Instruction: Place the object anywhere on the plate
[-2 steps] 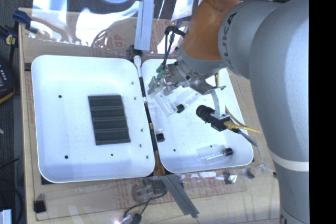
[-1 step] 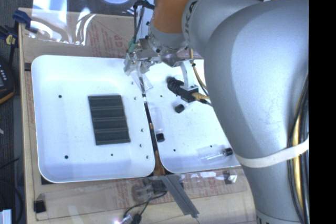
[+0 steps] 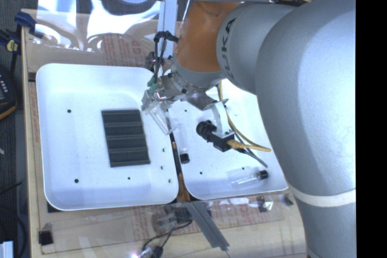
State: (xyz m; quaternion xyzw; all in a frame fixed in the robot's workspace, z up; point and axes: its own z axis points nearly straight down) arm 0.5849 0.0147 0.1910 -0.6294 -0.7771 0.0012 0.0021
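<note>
A dark grey ribbed plate (image 3: 126, 137) lies flat in the middle of the left bin (image 3: 66, 87). My gripper (image 3: 158, 110) hangs over the seam between the two bins, just right of the plate's upper right corner. I see nothing held in it. A clear tube with a black cap (image 3: 248, 177) lies on its side near the front edge of the right bin (image 3: 205, 187), well to the right of the gripper. A small black piece (image 3: 184, 158) sits at the right bin's left edge, below the gripper.
The big grey arm with its orange band (image 3: 199, 39) covers most of the right bin. Clear plastic sheeting (image 3: 103, 15) lies behind the bins. Metal clutter (image 3: 202, 223) rests on the bench in front.
</note>
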